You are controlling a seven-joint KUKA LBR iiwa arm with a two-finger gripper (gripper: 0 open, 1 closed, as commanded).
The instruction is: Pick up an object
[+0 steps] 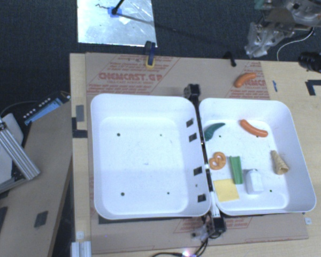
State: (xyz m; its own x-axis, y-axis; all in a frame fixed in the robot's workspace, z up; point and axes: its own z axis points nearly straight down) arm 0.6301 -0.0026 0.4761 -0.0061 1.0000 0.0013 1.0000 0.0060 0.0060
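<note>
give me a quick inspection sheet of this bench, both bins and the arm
surface: brown printed board bearing two shallow white bins, left bin and right bin
job's things: in the right bin, orange sausage, dark green curved piece, orange pretzel, green bar, yellow square, white block, tan cone
clutter: second orange sausage on the board behind the right bin
grippers: gripper raised at upper right, away from the bins
cables: white cable by the wrist
surroundings: silver sheet on dark floor
</note>
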